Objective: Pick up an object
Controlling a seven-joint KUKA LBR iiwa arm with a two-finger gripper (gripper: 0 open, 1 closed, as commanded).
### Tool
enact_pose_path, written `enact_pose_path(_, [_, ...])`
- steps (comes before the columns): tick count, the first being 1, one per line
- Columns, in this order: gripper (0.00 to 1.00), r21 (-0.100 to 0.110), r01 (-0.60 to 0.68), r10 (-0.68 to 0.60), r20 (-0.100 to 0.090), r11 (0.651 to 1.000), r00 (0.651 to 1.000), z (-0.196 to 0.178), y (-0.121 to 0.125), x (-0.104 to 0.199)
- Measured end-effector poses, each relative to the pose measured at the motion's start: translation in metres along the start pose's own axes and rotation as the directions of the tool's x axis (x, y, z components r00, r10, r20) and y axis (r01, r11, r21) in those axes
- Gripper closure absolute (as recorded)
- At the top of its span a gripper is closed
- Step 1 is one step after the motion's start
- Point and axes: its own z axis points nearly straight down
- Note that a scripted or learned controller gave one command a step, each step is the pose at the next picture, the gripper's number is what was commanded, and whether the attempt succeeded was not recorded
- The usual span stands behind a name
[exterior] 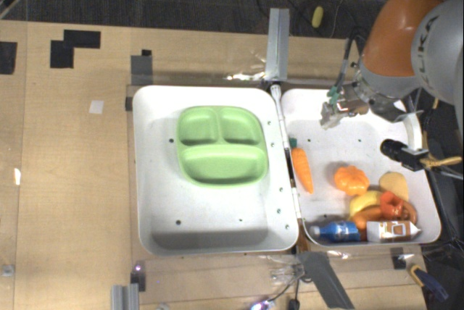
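The gripper (335, 111) hangs over the right bin's (362, 133) bare far end, holding nothing; how wide it's open I can't tell. The carrot (301, 170), pepper (351, 179), banana (362, 203) and bottle (338, 232) lie nearer, crowded together, so a grab could slip. The carton's (392, 231) label is unreadable.
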Motion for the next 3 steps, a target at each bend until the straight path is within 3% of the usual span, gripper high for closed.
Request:
enact_pose_path(1, [0.0,0.001,0.0,0.0,0.0,1.0,1.0,0.0,0.0,0.0])
enact_pose_path(2, [1.0,-0.006,0.006,-0.006,0.002,1.0,1.0,-0.012,0.002,0.001])
enact_pose_path(3, [0.0,-0.006,0.006,-0.006,0.002,1.0,1.0,-0.012,0.002,0.001])
